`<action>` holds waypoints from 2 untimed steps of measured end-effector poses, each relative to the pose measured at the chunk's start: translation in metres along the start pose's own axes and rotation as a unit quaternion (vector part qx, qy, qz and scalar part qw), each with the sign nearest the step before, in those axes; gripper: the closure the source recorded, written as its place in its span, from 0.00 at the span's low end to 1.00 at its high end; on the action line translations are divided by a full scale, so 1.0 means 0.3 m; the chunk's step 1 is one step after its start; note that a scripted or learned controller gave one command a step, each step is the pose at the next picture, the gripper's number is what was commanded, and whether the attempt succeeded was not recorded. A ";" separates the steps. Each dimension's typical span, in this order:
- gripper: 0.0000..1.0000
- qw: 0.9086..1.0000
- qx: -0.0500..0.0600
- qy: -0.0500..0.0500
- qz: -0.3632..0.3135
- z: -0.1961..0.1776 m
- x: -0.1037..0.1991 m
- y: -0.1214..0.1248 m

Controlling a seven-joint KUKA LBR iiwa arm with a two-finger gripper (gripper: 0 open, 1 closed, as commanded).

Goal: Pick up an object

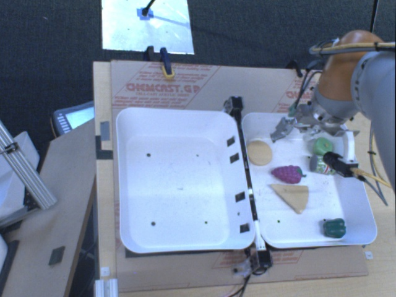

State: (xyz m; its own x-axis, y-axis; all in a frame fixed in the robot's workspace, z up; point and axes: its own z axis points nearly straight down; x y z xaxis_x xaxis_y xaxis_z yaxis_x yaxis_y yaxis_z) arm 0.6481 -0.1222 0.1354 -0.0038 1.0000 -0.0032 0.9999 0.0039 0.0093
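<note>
The gripper (322, 153) hangs low near the right bin's (356, 190) far right rim; whether it is spread or pinching cannot be told. A light green thing (322, 145) sits right at it. Left of it lie a purple grape bunch (288, 174) and a tan disc (260, 153), nearer the camera a cheese wedge (293, 196) and green pepper (334, 228). The left bin (179, 178) offers open floor.

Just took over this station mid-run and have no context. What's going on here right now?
The grey arm reaches from the right over the right bin, its end effector low at the far right corner, by a light green object. Nothing is visibly gripped. Also in that bin lie a tan round piece, a purple grape bunch, a yellow wedge and a dark green pepper. The left bin sits alongside.
</note>
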 end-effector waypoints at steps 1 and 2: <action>0.00 1.000 0.003 0.002 0.002 -0.248 0.065 -0.273; 0.00 1.000 0.005 0.002 -0.002 -0.162 0.228 -0.234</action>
State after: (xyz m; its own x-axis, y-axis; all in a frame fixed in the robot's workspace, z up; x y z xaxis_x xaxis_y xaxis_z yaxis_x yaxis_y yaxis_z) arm 0.5771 -0.0538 0.1833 -0.0085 1.0000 0.0013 1.0000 0.0085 -0.0004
